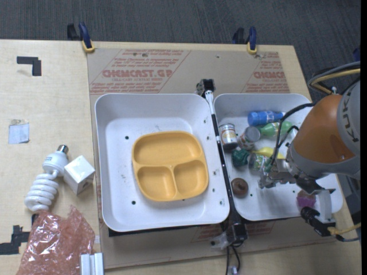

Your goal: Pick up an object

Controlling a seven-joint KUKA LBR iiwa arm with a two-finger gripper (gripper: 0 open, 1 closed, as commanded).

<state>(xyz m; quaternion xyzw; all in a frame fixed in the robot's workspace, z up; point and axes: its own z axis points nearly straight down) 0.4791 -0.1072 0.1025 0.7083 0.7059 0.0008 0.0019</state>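
The right bin (252, 208) holds several small objects: a blue bottle (264, 117), a green piece (269, 130), a small metal can (228, 134), a grey round lid (251, 134), a yellow piece (265, 152), a dark green item (240, 157), a brown ring-shaped piece (239, 187) and a purple item (305, 200). My gripper (269, 175) is low over the middle of this bin, just below the yellow piece and right of the brown ring. The orange wrist band (321, 133) hides the bin's right part.
A yellow divided tray (170, 166) lies in the left bin (114, 153). On the bench to the left are a spiral light bulb (46, 182), a white cube (79, 174) and a pink plastic bag (54, 245). Clamps (86, 39) hold the board's back edge.
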